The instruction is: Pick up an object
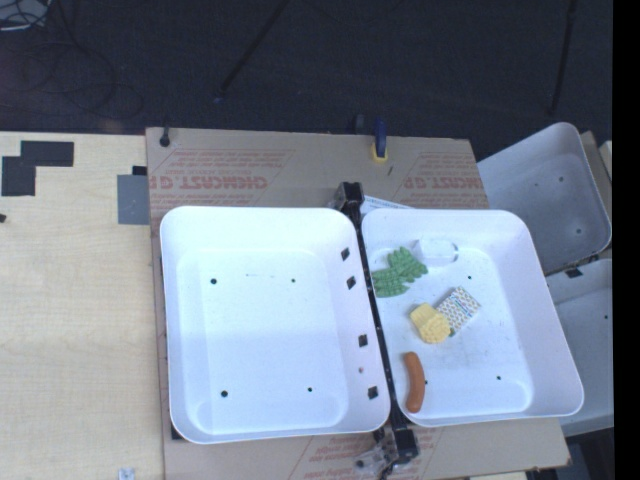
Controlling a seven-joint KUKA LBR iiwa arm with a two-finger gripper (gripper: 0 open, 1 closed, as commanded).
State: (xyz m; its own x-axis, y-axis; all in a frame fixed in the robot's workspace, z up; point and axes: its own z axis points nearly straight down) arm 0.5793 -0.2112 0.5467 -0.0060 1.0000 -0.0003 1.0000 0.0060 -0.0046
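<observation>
Hand state: cannot be told from this view, so the offset from hand to object cannot be judged either.

Candidate objects lie in the right bin point(505, 288). The orange sausage point(414, 382) sits alone near that bin's front left corner. It is probably light, smooth and fairly firm; grasp it across its short axis at mid-length. The yellow corn piece point(430, 324) touches a patterned block point(461, 307) mid-bin. The green leafy piece point(398, 273), toward the bin's rear left, looks flat and soft.

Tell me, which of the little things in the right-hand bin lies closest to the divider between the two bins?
The orange sausage-shaped piece, lying lengthwise near the front of the right bin. The green leafy piece, the yellow piece and the speckled block sit farther in.
</observation>
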